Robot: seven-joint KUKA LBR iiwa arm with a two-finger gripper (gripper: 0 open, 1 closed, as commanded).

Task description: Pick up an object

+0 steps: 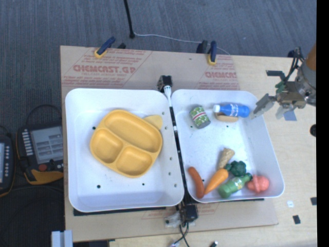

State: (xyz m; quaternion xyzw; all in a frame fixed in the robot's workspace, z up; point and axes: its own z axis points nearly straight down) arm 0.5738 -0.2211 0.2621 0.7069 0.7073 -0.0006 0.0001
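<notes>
Just left of the spread, empty fingers (275, 106), blue bottle (232, 109), apart.

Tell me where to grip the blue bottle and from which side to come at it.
Grip the blue bottle across its middle, coming straight down from above. It lies on its side, long axis running left to right, near the right bin's back wall, so the fingers should probably close front to back across the narrow body. A tan piece touches its front edge, which may crowd one finger.

One fixed camera looked down at a slant from above the bench (103, 60), taking in both bins (82, 189).
</notes>
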